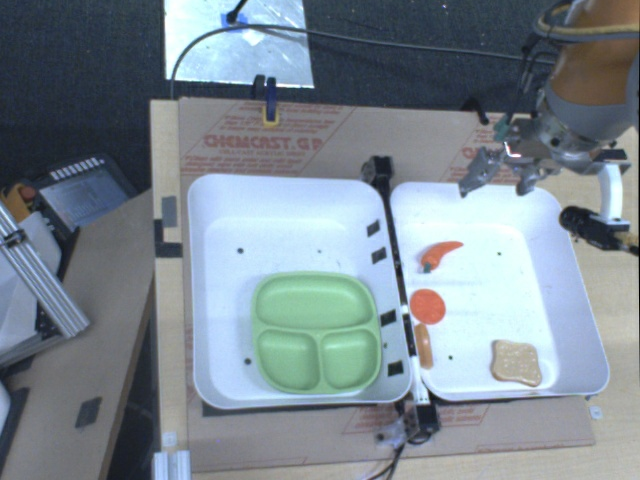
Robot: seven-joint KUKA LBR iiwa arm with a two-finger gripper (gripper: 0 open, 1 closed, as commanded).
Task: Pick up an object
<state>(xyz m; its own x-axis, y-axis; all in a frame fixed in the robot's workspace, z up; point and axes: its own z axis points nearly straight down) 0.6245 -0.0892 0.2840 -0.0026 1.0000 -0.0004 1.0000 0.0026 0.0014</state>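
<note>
Nothing grasped yet. Two-finger metal hand (pixel 503 175) seen spread, unloaded, above right white bin's (pixel 570 258) far rim. Candidates left in that bin: red-orange chili pepper (pixel 440 255), round red slice (pixel 428 306), tan toast slice (pixel 516 362). Descent, closure, lift outstanding.

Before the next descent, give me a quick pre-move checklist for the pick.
1. Gripper open with nothing between its fingers: ok.
2. Targets available in the right bin: chili pepper, red disc, toast, hot dog: ok.
3. Gripper above a target: not ok, it hovers over the bin's far rim, apart from every item.
4. Space around the chili pepper and the toast: ok.
5. Hot dog graspable: not ok, it lies against the bin's left wall.
6. Green divided plate out of the way in the left bin: ok.
</note>
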